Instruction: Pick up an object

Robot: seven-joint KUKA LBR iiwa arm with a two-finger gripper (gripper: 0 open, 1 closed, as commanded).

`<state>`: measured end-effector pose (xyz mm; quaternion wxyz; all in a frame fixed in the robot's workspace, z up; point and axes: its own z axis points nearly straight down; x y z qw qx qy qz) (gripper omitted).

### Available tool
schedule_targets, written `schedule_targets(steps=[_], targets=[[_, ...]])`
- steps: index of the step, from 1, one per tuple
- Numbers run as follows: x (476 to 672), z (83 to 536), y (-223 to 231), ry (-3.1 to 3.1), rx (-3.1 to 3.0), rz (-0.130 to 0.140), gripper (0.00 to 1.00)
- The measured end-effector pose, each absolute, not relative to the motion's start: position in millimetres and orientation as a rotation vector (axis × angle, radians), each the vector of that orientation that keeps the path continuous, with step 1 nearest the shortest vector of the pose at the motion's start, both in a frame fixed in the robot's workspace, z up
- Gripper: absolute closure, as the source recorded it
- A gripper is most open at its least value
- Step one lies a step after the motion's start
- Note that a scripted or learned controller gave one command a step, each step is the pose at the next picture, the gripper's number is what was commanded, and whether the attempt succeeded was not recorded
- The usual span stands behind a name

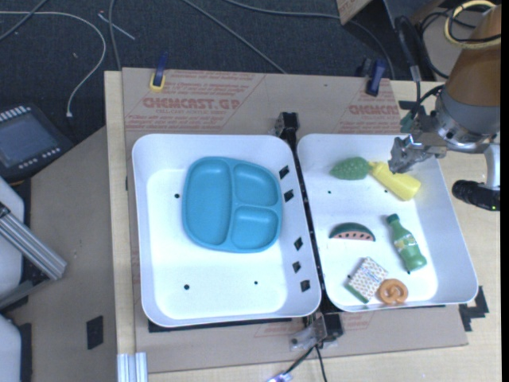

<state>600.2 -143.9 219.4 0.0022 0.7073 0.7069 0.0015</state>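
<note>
Right white bin (445,289): hand (402,159) low at the far side, just over the near end of a yellow block-shaped toy (397,181); whether it is released or clenched, cannot tell. Green leafy toy (350,168) just left of it. Nearer: watermelon slice (351,231), green bottle (406,243), patterned packet (367,278), orange pretzel (392,291). Left white bin (159,237): blue divided plastic plate (232,203).
</note>
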Motion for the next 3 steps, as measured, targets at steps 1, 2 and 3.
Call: schedule_targets(steps=[1,2,3], targets=[[601.2,246.8,-143.9,2.220,2.218,0.004,1.00],[584.4,241.4,-82.3,2.231,2.218,0.001,1.00],[580.0,234.1,-30.4,2.230,2.218,0.000,1.00]])
